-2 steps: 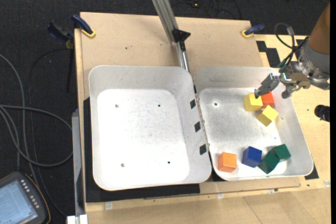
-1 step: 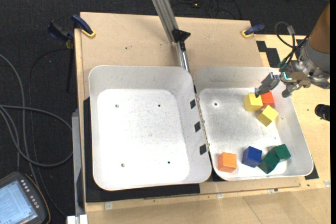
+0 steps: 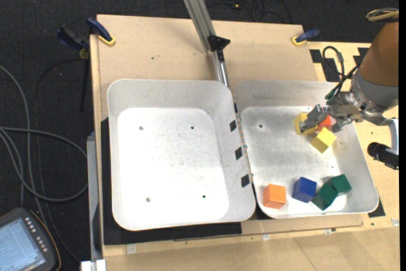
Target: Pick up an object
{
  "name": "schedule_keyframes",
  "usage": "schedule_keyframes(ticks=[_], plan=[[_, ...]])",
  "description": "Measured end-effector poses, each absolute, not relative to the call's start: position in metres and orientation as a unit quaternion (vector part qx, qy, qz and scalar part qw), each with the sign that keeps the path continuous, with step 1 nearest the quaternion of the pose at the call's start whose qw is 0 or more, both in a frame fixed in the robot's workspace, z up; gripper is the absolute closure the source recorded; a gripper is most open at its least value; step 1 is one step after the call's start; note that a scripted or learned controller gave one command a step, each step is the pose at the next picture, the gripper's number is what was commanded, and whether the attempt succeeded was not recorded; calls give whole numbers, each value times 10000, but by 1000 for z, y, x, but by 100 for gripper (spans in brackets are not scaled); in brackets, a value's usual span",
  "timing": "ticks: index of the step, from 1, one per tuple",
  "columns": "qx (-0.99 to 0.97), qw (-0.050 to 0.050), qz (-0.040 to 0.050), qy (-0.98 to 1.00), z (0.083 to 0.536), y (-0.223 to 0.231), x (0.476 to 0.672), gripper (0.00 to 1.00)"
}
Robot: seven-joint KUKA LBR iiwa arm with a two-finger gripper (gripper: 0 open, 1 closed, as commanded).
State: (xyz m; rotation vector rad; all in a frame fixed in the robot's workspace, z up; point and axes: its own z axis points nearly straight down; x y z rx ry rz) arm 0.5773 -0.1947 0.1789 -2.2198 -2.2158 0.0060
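We see the pincer [image 3: 315, 122] low over the right bin's [image 3: 279, 101] far edge, the yellow block [image 3: 322, 139] just nearside; its grip state we cannot tell.

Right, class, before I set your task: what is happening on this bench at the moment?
A grey robot arm with an orange band reaches in from the right, and its two-finger gripper is low over the right-hand shallow white bin. It sits among a small cluster there: a yellow block, a red piece and another yellow piece. Whether it grips any of them cannot be told. Along the bin's near edge lie an orange cube, a blue cube and two green blocks.
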Motion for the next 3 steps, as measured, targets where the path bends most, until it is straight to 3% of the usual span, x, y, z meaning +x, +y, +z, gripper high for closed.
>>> schedule_keyframes(ticks=[1,2,3], plan=[[-7074,8,10,-7068,133,-187,575,0],[-7071,-102,-45,-7070,124,-189,581,0],[-7072,-100,-41,-7069,131,-189,581,100]])
